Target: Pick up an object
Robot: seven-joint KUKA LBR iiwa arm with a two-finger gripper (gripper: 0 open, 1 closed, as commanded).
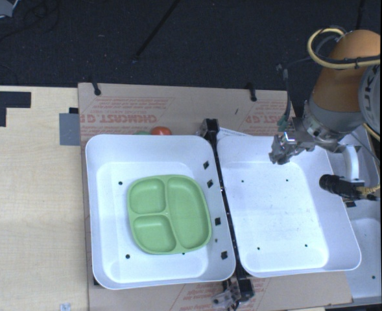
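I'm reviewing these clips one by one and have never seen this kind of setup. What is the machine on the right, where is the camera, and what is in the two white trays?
The one camera is fixed above the bench and looks down at a slant. The machine coming in from the right is a robot arm, grey with an orange band above its wrist. At its tip is the hand, a small two-finger grasping tool, now over the far edge of the right bin. Nothing can be seen between its fingers, so it holds nothing I can make out. The left bin holds a green plate with three compartments, lying flat. Behind that bin, a small orange-red object peeks over the rim; what it is I cannot tell.
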